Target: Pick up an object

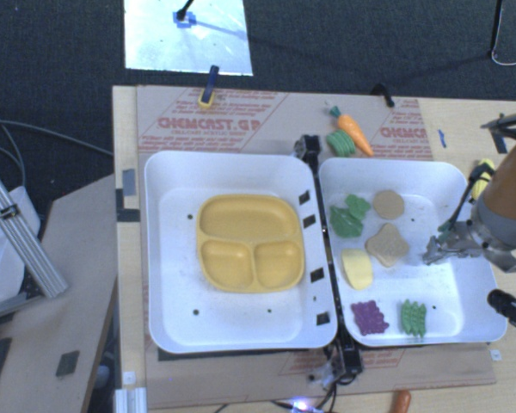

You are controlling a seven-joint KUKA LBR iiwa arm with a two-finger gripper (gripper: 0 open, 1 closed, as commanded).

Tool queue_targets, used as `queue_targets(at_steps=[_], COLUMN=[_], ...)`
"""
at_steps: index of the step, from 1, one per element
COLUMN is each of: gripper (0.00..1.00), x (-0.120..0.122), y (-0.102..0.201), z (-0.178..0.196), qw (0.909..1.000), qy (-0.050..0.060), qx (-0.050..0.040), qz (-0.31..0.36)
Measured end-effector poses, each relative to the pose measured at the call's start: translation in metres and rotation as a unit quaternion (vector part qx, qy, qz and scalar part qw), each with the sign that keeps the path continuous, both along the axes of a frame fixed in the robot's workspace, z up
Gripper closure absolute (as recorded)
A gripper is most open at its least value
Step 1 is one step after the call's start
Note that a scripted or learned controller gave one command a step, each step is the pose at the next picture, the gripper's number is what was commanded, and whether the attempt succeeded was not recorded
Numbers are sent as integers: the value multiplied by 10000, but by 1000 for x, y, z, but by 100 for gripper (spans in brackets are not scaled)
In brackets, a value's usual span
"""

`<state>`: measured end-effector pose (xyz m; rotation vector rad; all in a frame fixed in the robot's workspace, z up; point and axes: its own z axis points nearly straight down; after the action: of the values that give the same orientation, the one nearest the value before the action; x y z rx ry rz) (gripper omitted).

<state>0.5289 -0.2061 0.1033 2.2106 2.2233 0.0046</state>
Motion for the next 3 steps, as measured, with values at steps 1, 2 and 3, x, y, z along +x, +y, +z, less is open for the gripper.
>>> queue_targets(at_steps=[1,2,3], gripper=[0,100,100], x=[-2,-1,-25], y=[0,0,0], z=[-1,10,-20], qw=[10000,10000,10000], qy=[21,5,39], qx=[8,4,14], qz=[-16,-7,-28])
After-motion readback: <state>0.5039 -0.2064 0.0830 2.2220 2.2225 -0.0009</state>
